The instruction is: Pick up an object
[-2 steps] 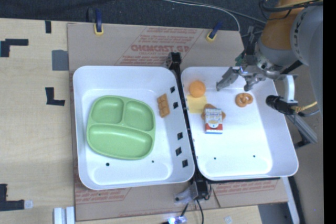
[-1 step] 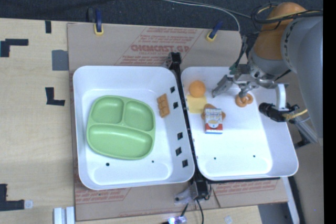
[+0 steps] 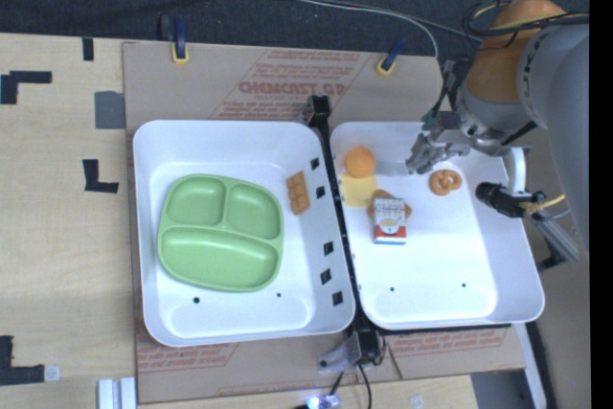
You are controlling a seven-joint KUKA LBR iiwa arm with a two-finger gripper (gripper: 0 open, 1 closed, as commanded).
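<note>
gripper (image 3: 424,153): jaw state cannot be told | donut (image 3: 444,180): at 4 o'clock, just beside | orange (image 3: 359,161): at 9 o'clock, apart

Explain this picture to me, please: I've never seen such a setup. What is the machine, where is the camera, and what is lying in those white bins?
A fixed camera looks down at a slant on a bench. The grey robot arm reaches in from the right; its gripper hangs over the right bin, with nothing visibly held. That bin holds an orange ball, a yellow block, a small red-and-white carton and a small brown ring-shaped piece. The left bin holds a green divided plate and a small tan waffle-like piece.
</note>
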